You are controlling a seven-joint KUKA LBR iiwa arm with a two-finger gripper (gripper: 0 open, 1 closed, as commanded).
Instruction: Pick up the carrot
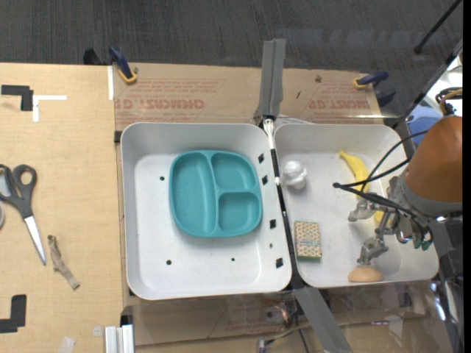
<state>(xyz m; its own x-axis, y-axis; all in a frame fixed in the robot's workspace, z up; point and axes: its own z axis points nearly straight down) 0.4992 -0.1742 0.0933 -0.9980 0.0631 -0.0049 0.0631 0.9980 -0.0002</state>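
White bins [147, 219]: two; one teal plate [216, 194], one banana [355, 169].

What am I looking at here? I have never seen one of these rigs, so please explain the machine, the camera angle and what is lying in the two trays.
One fixed camera looks down at a slant on a bench. The machine entering from the right is a robot arm with an orange band; its two-finger gripper hangs low over the right bin. I cannot tell whether it holds anything.

The right bin contains a banana, a small white object, a patterned sponge-like block and a tan rounded item just below the gripper. The left bin holds a teal divided plate.

On the bench to the left lie scissors. I cannot pick out a carrot with certainty.
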